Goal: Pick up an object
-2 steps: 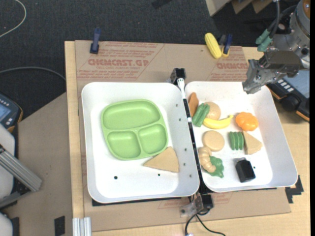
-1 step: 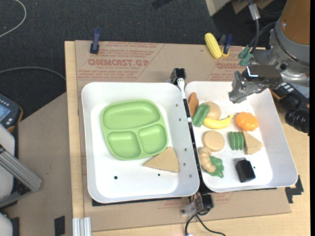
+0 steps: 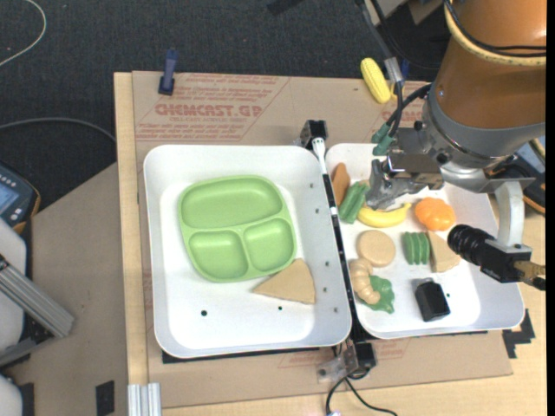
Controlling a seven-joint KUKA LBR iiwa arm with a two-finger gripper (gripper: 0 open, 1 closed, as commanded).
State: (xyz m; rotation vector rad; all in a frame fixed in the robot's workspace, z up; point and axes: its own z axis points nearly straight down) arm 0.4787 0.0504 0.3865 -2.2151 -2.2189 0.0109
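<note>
Where the bench [image 3: 217, 102] carries two white bins, the left bin [image 3: 165, 258] holds a green tray [image 3: 234, 226] and a tan wedge [image 3: 286, 284]; the right bin [image 3: 486, 306] holds toy food; the gripper [image 3: 386, 199] stands over a banana [image 3: 381, 217]; finger state cannot be determined.

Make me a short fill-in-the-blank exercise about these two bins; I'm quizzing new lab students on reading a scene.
1. The green divided plate lies in the ____ bin.
2. The tan wedge rests just below that plate, on its ____ side in the view.
3. The hand is right above the ____ banana.
4. The black block sits near the ____ edge of the right bin.

Missing words: left; right; yellow; bottom
</note>
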